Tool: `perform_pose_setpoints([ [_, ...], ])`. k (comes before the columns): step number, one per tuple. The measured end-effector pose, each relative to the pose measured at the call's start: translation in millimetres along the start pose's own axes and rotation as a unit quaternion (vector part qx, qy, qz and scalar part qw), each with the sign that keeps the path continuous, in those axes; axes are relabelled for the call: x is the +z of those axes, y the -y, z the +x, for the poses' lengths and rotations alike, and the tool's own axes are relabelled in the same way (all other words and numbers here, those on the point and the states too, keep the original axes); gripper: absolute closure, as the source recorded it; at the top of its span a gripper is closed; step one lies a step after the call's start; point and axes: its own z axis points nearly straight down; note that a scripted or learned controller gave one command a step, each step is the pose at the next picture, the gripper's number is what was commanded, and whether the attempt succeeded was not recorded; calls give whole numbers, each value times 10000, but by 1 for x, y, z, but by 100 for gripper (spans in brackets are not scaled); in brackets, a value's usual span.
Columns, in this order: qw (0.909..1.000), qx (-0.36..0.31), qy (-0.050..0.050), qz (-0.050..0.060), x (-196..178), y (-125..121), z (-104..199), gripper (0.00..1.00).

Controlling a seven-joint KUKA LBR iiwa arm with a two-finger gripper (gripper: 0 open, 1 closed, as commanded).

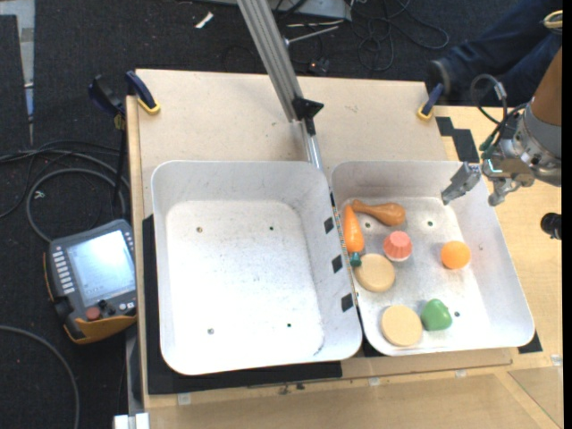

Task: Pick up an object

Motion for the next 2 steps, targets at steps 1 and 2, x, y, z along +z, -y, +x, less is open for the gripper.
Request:
perform_pose_setpoints([
  [1,10000,-9,9,-20,-3,-1,0,0],
  [2,10000,6,2,-1,41,-2,1,0],
])
